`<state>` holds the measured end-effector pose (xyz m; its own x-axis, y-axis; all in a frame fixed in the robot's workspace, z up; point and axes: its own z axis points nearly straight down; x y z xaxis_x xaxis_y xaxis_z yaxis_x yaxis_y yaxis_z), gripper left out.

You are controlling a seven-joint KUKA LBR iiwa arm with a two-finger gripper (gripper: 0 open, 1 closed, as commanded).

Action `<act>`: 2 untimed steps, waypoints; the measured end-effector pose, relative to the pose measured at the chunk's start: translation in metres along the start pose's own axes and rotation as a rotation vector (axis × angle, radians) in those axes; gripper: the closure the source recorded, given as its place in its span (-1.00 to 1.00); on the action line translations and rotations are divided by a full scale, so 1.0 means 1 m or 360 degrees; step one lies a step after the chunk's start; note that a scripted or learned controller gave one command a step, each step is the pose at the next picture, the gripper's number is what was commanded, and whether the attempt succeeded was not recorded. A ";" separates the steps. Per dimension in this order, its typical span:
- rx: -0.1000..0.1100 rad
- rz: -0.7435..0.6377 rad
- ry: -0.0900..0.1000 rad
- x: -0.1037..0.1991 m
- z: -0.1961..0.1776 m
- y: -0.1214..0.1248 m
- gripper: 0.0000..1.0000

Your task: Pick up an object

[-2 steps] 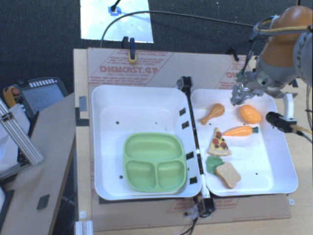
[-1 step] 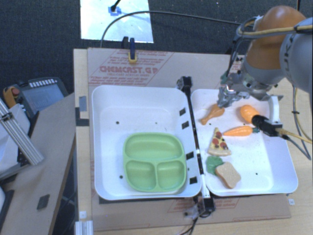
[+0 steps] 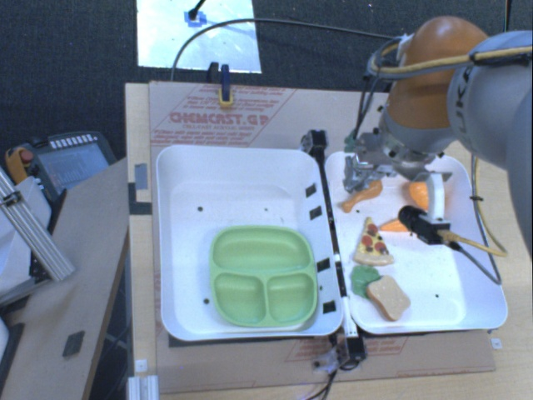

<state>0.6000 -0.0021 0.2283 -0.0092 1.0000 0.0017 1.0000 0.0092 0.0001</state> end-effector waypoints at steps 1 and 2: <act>0.0001 0.0000 0.0000 0.047 0.003 -0.015 1.00; 0.0000 0.0002 -0.0001 0.092 0.010 -0.019 1.00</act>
